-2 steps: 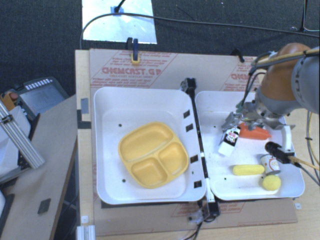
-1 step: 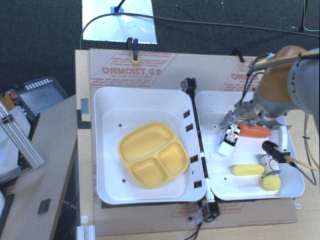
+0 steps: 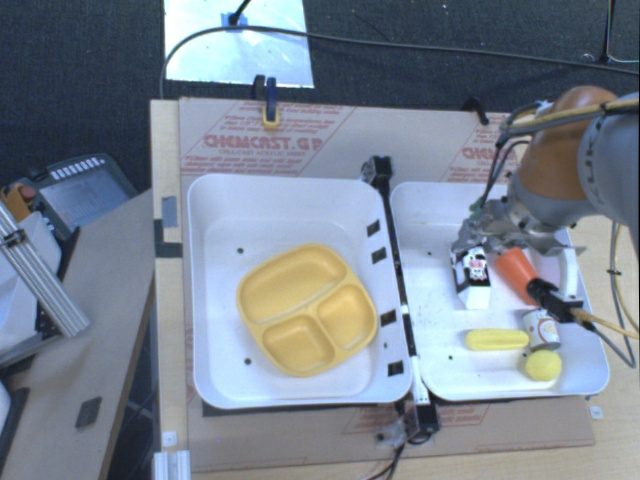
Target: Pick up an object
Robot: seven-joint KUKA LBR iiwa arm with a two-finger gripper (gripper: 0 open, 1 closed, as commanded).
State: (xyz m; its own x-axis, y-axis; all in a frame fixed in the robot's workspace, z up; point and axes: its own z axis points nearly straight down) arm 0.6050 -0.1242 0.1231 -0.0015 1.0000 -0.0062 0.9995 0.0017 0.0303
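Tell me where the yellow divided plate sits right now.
The yellow divided plate lies in the left white bin, toward its near half, just left of the black divider between the two bins.

Red lettering reading "CHEMCAST GP" runs across the brown protective sheet [image 3: 270, 133] beneath the two bins, with smaller red lines around it too fine to read; partial repeat print shows at right.

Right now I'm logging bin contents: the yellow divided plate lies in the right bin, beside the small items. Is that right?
Not quite. The camera view shows the yellow divided plate lying in the left bin, alone; the small items sit in the right bin.
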